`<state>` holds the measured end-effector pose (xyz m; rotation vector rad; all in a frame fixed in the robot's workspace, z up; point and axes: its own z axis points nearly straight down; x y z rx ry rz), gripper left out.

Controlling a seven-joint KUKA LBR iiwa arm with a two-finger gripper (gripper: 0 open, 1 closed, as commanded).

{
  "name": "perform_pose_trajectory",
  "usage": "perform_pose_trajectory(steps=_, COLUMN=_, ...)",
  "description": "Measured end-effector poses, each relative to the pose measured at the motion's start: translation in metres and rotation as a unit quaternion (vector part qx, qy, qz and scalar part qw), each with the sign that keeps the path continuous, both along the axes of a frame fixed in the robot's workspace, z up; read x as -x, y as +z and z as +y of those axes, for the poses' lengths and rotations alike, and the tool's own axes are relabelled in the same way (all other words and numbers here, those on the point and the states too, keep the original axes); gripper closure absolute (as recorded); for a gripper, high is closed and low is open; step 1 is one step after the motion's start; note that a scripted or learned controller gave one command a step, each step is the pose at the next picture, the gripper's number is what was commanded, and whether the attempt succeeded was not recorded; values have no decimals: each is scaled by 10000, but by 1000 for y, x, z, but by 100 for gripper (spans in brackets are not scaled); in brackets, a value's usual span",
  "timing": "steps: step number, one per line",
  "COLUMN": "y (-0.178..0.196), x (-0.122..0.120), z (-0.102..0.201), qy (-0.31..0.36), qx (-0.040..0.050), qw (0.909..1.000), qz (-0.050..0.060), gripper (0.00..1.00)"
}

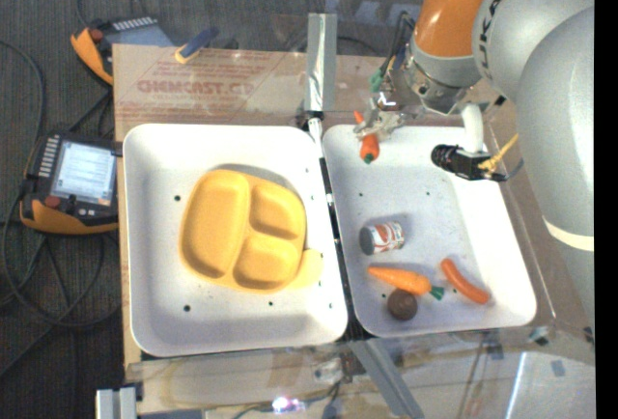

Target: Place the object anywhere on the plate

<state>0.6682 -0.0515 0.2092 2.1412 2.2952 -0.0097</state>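
Note:
A yellow plate with three compartments lies in the left white bin. My gripper hangs over the far left corner of the right bin, close to the divide between the two bins. It is shut on a small orange carrot, which sticks out below the fingertips with its green end up. The plate is to the left of the gripper and nearer the front.
In the right bin lie a red-and-white can, a larger carrot, a dark round fruit and an orange sausage-shaped piece. A black fitting on the arm hangs over that bin's far side. A teach pendant sits left of the bench.

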Motion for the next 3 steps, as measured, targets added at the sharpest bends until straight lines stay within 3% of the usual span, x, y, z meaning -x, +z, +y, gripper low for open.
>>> perform_pose_trajectory(steps=1, y=6, x=52, z=70, qy=1029, qx=-37, qw=9947, qz=6, gripper=100)
perform_pose_trajectory(steps=2, y=-27, x=60, z=134, qy=1362, qx=-35, qw=9907, qz=12, gripper=100)
perform_pose_trajectory(steps=3, y=-27, x=60, z=134, qy=1357, qx=-37, qw=9907, qz=10, gripper=0)
